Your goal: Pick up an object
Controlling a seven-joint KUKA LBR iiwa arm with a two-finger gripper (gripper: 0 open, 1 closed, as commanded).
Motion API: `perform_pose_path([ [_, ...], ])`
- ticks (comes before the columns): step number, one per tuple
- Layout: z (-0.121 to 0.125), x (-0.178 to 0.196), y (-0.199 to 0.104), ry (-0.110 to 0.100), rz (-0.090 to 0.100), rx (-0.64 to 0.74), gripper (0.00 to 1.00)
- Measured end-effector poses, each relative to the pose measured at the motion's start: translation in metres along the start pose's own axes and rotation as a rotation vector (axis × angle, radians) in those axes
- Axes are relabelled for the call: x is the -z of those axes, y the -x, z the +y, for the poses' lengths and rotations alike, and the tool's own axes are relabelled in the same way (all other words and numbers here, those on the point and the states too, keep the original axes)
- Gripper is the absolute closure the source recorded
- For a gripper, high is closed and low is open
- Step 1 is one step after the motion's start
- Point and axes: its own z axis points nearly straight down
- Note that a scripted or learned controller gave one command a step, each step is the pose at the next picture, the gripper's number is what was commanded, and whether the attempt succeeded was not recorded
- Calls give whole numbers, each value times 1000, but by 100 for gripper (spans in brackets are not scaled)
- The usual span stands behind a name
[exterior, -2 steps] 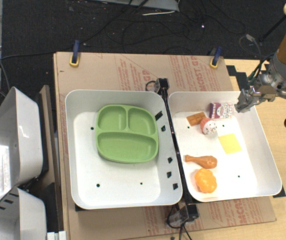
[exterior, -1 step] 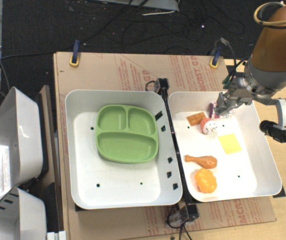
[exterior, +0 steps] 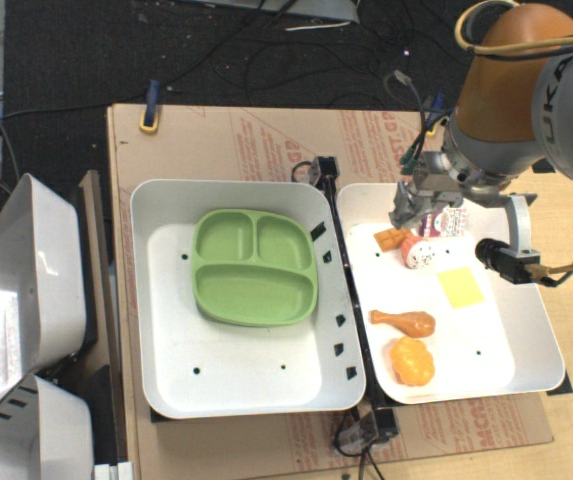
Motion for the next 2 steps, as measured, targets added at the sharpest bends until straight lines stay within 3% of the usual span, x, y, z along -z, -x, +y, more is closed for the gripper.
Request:
perform_pose_path([
  [1,-2,-19,-56,-2,-1,-1,100],
  [2,-5,-14,-116,0,0,0,100],
])
